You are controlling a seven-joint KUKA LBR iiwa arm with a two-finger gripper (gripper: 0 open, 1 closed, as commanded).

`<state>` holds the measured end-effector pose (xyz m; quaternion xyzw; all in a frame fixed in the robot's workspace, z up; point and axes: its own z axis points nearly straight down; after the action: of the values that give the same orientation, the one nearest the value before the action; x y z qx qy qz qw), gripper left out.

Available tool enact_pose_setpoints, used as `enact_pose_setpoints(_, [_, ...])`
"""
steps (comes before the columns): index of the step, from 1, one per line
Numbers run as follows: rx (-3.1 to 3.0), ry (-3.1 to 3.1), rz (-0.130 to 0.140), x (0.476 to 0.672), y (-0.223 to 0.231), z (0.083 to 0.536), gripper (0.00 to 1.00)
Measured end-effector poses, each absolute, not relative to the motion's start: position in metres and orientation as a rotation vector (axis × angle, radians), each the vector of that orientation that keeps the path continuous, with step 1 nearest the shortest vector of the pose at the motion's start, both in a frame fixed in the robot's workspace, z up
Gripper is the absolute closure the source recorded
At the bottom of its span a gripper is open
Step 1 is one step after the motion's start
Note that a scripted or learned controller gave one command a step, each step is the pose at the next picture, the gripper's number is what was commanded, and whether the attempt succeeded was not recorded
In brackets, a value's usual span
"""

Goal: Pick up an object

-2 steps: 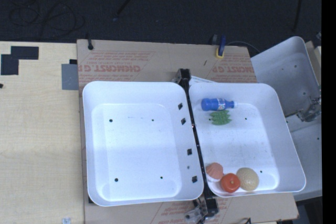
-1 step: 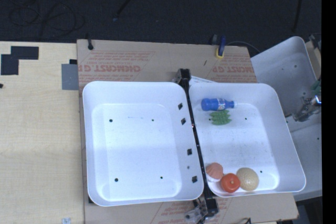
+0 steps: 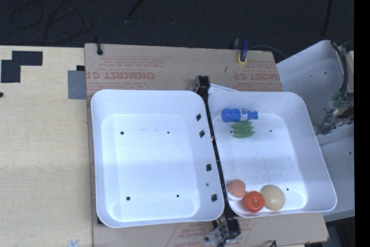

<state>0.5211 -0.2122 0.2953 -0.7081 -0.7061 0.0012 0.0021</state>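
The right bin (image 3: 309, 142) holds several small objects. A blue bottle (image 3: 239, 115) with a white cap lies on its side near the bin's far wall. Just in front of it is a small green leafy piece (image 3: 243, 130). In the near left corner three things crowd together: a pink shell-like object (image 3: 235, 188), a red-orange round object (image 3: 253, 201) and a pale yellow ball (image 3: 273, 196). These three touch or nearly touch each other and the bin's front wall.
The left bin (image 3: 150, 159) sits beside the right one, joined along a black centre strip (image 3: 209, 142). Both rest on a cardboard sheet (image 3: 144, 69). A blue and yellow clamp (image 3: 243, 52) stands at the back. A grey-white panel (image 3: 315, 69) with cables (image 3: 341, 107) rises at the right.
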Motion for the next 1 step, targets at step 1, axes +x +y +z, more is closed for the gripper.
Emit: enact_pose_setpoints(1, [-2.213,-2.222,0.004,0.5543,-0.2117,0.2462,1.0])
